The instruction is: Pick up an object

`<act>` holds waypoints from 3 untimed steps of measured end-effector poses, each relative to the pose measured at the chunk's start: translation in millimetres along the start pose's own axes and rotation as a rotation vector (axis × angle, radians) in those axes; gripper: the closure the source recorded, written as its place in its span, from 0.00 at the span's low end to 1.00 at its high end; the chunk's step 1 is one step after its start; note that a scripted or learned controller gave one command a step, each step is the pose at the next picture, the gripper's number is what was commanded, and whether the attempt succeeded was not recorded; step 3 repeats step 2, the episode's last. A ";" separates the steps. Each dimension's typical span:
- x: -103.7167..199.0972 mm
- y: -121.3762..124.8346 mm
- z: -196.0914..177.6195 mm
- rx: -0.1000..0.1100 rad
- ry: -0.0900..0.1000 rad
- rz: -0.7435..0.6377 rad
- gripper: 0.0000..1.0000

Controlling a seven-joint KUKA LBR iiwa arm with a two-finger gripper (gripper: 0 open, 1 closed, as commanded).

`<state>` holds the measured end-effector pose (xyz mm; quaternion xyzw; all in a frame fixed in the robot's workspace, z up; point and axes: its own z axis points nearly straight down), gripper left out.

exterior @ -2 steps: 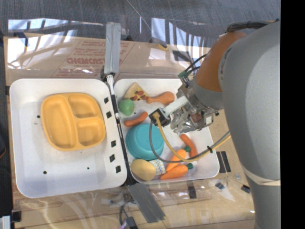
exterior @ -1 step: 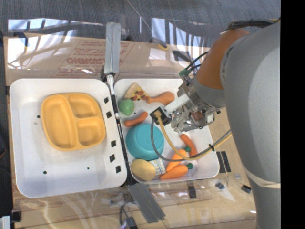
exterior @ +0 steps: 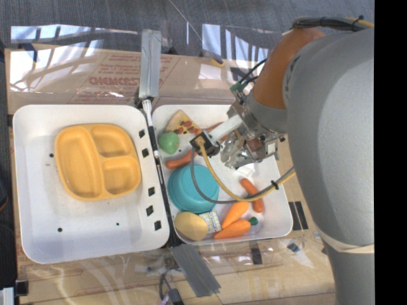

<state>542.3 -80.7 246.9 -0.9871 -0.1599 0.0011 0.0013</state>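
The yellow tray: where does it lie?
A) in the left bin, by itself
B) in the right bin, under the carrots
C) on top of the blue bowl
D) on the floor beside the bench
A: the yellow tray lies flat in the left bin, while the blue bowl and carrots sit in the right bin.

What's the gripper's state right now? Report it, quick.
Gripper: cannot be told. It sits low in the right bin, above the teal bowl and near the carrots; nothing visibly held.
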 end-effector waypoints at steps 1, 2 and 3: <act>-40.7 42.8 20.3 0.001 -0.004 -0.042 1.00; -4.3 84.1 66.4 0.001 -0.004 0.112 1.00; -4.3 84.1 66.4 0.001 -0.004 0.112 1.00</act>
